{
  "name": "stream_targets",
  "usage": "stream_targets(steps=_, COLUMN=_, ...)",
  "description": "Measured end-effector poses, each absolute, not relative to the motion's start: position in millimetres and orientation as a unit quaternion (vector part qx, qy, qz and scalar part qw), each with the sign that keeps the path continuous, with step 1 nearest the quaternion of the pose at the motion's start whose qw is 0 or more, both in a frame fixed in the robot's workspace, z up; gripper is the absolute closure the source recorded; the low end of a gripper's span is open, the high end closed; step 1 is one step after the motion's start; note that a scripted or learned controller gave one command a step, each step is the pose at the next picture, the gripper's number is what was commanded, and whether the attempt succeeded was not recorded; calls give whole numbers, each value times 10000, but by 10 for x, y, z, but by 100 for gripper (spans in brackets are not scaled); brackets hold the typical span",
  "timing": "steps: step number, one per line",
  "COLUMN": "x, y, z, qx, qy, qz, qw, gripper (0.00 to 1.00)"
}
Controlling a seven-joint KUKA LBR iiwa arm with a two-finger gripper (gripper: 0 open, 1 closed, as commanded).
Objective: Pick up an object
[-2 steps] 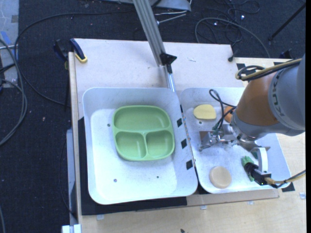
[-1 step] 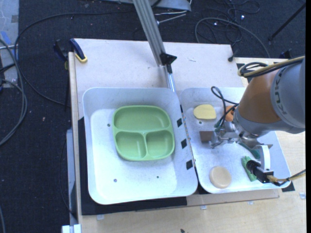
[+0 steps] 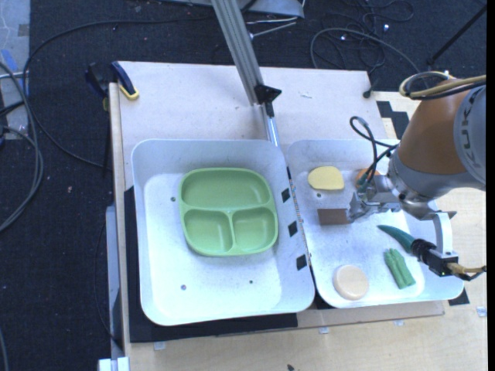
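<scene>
The right bin holds several small objects. A yellow rounded piece lies near its back, a brown block in the middle, a cream disc at the front and a green stick at the front right. A teal curved piece lies just behind the stick. My gripper is low in this bin, right beside the brown block's right end. A small orange item sits just behind the gripper.
The left bin holds a green divided tray. A slanted metal pole comes down at the back between the bins. The grey and orange arm covers the right bin's back right corner.
</scene>
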State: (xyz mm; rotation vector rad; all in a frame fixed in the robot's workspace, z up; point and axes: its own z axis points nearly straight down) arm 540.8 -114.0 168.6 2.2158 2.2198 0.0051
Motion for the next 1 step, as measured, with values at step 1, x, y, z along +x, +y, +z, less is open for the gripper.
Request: stream_targets(steps=1, x=5493, y=-1219, z=2238, qx=7063, qy=7079, qz=16, qw=32, gripper=100)
